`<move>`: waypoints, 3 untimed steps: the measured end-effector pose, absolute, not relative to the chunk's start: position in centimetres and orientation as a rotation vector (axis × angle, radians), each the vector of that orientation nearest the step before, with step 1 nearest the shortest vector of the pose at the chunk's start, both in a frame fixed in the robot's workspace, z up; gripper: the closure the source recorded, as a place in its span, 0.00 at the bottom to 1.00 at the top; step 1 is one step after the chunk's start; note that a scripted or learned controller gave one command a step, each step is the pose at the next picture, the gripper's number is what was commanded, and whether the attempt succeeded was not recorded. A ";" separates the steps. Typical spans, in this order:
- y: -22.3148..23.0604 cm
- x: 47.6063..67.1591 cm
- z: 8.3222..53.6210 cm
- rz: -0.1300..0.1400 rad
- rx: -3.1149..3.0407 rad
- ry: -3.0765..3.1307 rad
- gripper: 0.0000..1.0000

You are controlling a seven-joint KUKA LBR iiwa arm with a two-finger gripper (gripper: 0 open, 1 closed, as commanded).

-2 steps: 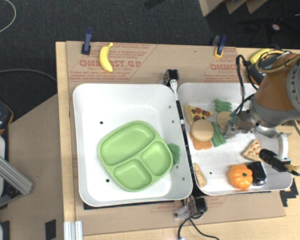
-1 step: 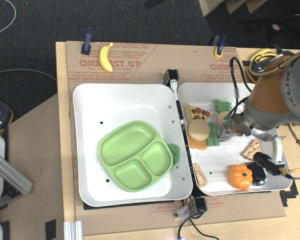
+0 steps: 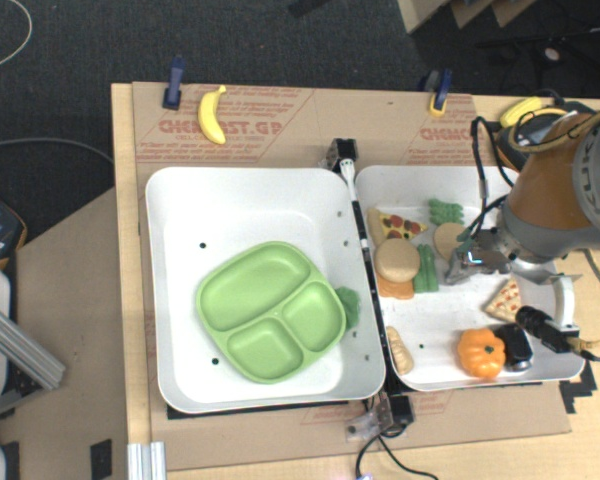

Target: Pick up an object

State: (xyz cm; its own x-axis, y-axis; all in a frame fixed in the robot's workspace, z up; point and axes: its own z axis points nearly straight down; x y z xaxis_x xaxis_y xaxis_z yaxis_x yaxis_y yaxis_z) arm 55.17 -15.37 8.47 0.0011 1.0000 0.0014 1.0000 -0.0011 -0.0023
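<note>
Gripper (image 3: pixel 467 260), finger state indeterminate, hung low within the right bin (image 3: pixel 540 373), among toy foods gathered as candidate picks: green piece (image 3: pixel 426 268) just leftward, burger (image 3: pixel 397 266) beyond, pumpkin (image 3: pixel 480 352) nearer the camera.

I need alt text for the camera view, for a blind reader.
A grey arm reaches into the right bin among toy foods: burger, pumpkin, pizza slices. The left bin holds a green divided plate; a banana lies above it.
</note>
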 end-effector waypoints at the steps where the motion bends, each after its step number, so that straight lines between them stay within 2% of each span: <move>1: -11.4 55.5 8.5 0.000 -2.217 -2.224 1.00; 2: -8.5 50.0 19.1 -0.007 -2.221 -2.226 1.00; 3: -0.5 48.6 18.4 0.000 -2.208 -2.226 1.00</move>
State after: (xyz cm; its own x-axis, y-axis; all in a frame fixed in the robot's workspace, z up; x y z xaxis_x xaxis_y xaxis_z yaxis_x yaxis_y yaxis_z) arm 48.60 -0.51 18.43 -0.0082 1.0000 0.0045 1.0000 0.0082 -0.0041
